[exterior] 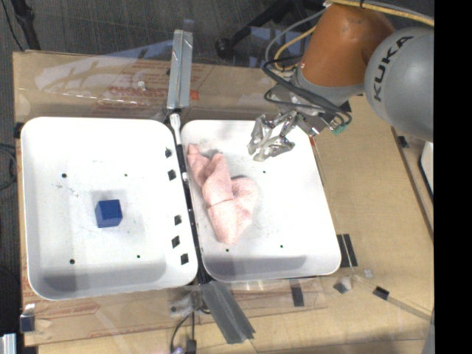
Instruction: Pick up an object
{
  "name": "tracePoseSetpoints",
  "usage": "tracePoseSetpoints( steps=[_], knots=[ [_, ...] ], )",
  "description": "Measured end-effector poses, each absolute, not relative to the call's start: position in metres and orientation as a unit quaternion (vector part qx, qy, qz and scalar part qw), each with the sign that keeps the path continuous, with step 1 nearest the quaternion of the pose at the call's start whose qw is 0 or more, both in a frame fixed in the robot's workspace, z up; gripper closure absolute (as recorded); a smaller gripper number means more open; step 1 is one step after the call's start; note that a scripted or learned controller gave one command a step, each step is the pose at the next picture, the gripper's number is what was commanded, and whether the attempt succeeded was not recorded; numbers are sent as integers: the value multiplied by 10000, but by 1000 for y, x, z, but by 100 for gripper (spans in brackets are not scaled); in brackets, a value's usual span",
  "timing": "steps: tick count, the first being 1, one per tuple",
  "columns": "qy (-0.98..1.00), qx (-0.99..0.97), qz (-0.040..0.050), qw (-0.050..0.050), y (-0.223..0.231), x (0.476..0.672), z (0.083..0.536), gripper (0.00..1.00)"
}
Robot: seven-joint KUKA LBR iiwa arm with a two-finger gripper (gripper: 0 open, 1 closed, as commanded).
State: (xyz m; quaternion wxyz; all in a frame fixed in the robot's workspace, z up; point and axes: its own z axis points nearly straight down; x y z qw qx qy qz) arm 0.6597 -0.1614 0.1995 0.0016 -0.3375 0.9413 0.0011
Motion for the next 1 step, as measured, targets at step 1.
tracePoseSetpoints(
  steps=[1],
  knots=[
    [9378,-3472,-3,13,-127,655,283,100]
  ],
)
